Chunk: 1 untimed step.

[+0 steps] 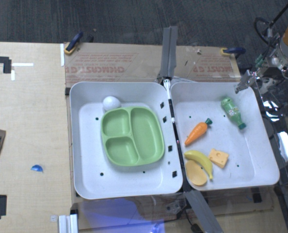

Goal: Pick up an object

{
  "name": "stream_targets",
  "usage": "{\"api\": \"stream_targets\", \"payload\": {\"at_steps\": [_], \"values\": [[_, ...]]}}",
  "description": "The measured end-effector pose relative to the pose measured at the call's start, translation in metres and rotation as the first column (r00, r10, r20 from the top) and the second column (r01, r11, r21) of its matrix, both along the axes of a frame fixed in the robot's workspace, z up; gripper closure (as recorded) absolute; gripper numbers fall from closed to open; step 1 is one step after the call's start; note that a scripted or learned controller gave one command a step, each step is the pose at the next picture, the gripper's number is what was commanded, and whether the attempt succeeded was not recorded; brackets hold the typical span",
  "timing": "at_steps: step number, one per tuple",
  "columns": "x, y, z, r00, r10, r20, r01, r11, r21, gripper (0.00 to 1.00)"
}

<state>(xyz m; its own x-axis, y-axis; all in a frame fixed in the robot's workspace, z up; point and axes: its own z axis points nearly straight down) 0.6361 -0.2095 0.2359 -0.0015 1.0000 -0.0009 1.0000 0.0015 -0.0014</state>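
Two shallow white bins are sitting below reversed red cardboard lettering (101, 62). The left bin (86, 178) is holding a green three-compartment plastic tray (132, 135) and a white ball (111, 102). The right bin (260, 164) is holding an orange toy carrot (197, 132), yellow banana (201, 161), cheese wedge (218, 158) and green bottle (232, 112). The gripper (248, 81) is hanging at its far corner; jaw state unclear.

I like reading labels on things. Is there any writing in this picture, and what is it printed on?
Red print on the flat brown cardboard sheet behind the two white bins: appears upside down, roughly "CHEMAZ GR...", not certain.
A second red print on the cardboard's right part: too faint to read.
Label on the small green plastic bottle: too small to read.
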Motion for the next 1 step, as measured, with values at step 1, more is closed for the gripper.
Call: {"api": "stream_targets", "payload": {"at_steps": [1], "values": [[-0.0039, 0.0055, -0.1432, 0.981, 0.194, 0.003, -0.194, 0.981, -0.001, 0.0]]}}
